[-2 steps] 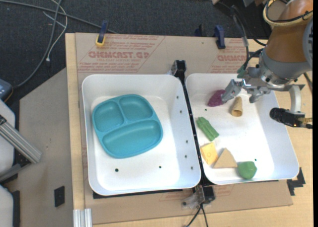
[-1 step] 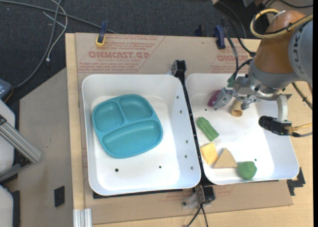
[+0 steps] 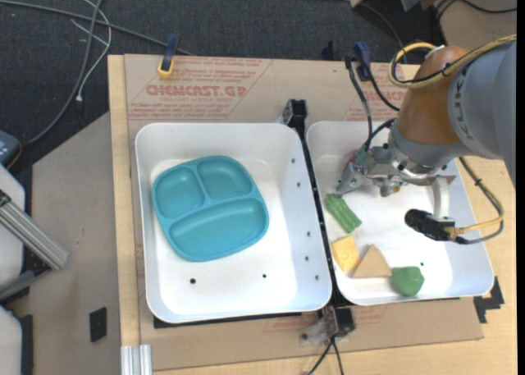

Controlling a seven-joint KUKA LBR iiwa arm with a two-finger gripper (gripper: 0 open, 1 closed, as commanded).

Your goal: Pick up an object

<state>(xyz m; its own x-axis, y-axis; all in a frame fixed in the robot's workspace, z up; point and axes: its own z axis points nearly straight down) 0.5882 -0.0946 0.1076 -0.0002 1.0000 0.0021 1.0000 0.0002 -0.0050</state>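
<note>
While the gripper (image 3: 367, 186) hangs over the upper-left part of the right bin (image 3: 385, 230), no object shows in it. Open or closed: cannot tell from this slant, the wrist body covers too much.

Right bin, contents:
- green stick-shaped piece (image 3: 343, 212), lying slantwise near the bin's left wall, just below and left of the gripper, apart from it
- yellow cheese wedge (image 3: 344, 253), further toward the front edge, by the same wall
- tan wedge (image 3: 373, 264), touching or nearly touching the cheese wedge on its right
- round green piece (image 3: 408, 281), at the front edge, just beside the tan wedge

Left bin (image 3: 148, 201): one teal divided plate (image 3: 212, 208), lying flat, roughly central. Well apart from the arm.

Step in hand, as judged: approach. Arm is positioned above the bin, with nothing lifted and every item resting on the bin floor. Likeliest target is the green stick-shaped piece, being nearest.

Next move calls for: a short shift toward the left wall and the front, then a descent with the grip set across the piece's narrow width rather than along its length.

Risks: the wall is close on one side, so little room there. The wedge cluster is tighter, and a grab there could nudge its neighbours
</note>
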